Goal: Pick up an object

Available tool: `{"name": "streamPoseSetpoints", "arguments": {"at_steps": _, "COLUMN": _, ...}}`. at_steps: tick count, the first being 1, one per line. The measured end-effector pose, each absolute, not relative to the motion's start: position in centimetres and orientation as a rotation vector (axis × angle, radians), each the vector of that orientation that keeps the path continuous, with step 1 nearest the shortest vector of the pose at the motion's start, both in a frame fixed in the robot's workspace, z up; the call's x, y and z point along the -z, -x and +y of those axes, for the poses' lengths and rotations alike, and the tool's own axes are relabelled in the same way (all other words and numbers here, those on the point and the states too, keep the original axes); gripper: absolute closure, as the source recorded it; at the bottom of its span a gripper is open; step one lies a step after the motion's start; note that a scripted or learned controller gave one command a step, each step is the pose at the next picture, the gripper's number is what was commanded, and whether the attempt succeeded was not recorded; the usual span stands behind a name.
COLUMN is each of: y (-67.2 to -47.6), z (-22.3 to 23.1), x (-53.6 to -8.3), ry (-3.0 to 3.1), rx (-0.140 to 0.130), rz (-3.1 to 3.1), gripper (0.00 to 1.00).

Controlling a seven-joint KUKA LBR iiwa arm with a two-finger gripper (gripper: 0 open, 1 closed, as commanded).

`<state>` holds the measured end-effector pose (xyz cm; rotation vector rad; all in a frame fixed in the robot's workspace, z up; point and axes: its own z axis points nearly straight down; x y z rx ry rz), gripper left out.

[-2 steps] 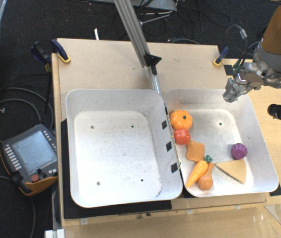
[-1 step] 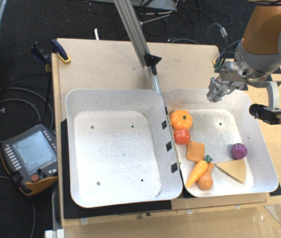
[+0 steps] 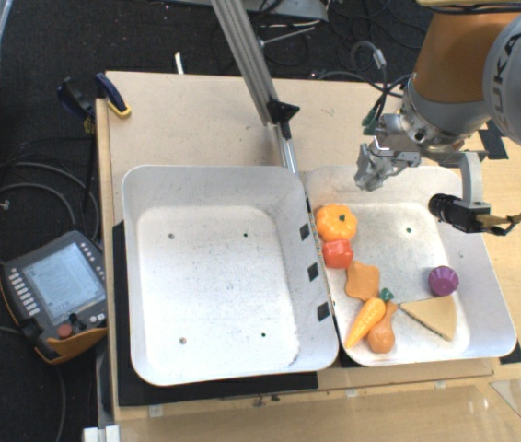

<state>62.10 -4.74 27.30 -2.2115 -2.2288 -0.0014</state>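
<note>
The right bin (image 3: 481, 339) holds several toy foods: an orange pumpkin (image 3: 336, 222), a red block (image 3: 338, 253), an orange flat piece (image 3: 363, 281), a carrot (image 3: 367, 319), a small orange ball (image 3: 381, 339), a tan cheese wedge (image 3: 434, 319) and a purple ball (image 3: 443, 281). My gripper (image 3: 372, 175) hangs over the bin's far edge, up and to the right of the pumpkin, apart from every object. Nothing shows between its fingers.
The left bin (image 3: 150, 191) lies beside the right one. A slanted metal pole (image 3: 247, 49) crosses the bench at the back. A teach pendant (image 3: 56, 288) lies on the floor at left. A black fitting (image 3: 456, 212) on the arm hangs over the right bin.
</note>
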Motion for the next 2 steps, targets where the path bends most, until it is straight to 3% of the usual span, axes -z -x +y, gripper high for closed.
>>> {"name": "streamPoseSetpoints", "arguments": {"at_steps": 2, "y": -61.2, "z": 5.5, "x": -25.9, "ry": 2.211, "rx": -0.001, "rz": -2.229, "gripper": 1.0}}
